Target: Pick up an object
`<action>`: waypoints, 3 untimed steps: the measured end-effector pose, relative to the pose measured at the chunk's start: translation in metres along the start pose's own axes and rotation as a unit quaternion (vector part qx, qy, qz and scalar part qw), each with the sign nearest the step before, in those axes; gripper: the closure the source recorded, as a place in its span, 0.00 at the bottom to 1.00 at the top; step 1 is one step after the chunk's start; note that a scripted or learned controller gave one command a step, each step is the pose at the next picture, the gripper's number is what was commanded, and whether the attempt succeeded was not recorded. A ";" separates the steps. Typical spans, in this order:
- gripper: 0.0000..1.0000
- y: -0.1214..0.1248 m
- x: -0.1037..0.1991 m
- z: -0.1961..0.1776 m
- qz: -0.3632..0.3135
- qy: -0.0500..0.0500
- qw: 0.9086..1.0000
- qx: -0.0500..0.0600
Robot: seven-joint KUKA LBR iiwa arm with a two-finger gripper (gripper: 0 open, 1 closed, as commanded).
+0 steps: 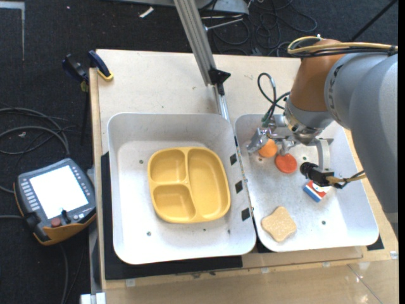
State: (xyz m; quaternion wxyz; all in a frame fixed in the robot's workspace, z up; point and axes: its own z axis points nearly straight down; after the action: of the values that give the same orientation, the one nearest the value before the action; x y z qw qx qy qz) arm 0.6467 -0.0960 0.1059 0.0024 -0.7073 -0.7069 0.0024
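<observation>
Hand: the hand sits low in the right bin, near its upper left corner; the grey arm comes in from the right.
Hand state: fingers look spread wide, one metal finger left of a small orange ball, the other at its right; whether they touch the ball is too small to tell.
Key relation: the ball lies between the fingers, right under the hand; judged the nearest candidate for the pick.
Ball axis: round, no long axis to line up with.
Neighbours: red-orange disc just beside the ball, lower right; a crowded grasp is a risk.
Right bin contents: ball, disc, a red, white and blue block, a tan bread slice near the front edge.
Left bin: the left bin holds a yellow divided plate, three compartments, nothing in them.
Bench: bench carries both bins side by side.
</observation>
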 end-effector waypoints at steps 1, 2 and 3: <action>0.00 0.002 0.001 0.008 -0.001 -0.001 1.000 -0.006; 1.00 0.003 0.001 -0.003 -0.001 -0.001 1.000 -0.008; 1.00 0.004 -0.001 -0.047 -0.001 0.000 1.000 -0.006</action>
State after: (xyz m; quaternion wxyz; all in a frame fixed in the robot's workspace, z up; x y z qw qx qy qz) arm 0.6509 -0.0970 0.1525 -0.0020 -0.7068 -0.7074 -0.0016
